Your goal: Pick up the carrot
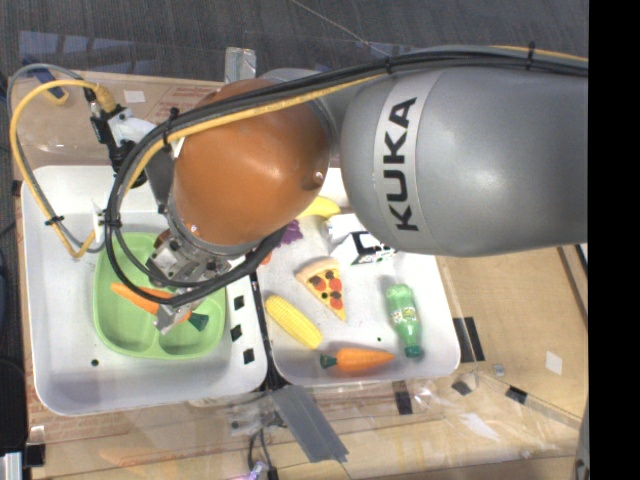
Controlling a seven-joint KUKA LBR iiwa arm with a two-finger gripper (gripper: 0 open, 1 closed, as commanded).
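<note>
Down over the left bin [60,368], the gripper [178,308] is hanging above the green divided plate [115,323], and whether it is spread or closed I cannot tell, since the wrist is covering it. Its tip is sitting right by one carrot [140,296], a thin orange one lying across the plate's divider with its dark green top [200,320] pointing toward the bin's right wall; whether metal is touching carrot is not clear from here. That plate is occupying the middle of the left bin, one plate only.

Moving outward, two white bins are sitting side by side. In the right bin [445,353] a second carrot [360,360], fatter, is lying along the near edge. Just left of it one yellow corn cob [293,320] is resting at a slant near the bin's left wall. One pizza slice [326,285] is lying in the middle, one green bottle [403,318] is lying toward the right wall, and a sliver of something yellow [322,207] and something purple [291,233] are peeking out at the far edge under the arm [470,158].
</note>
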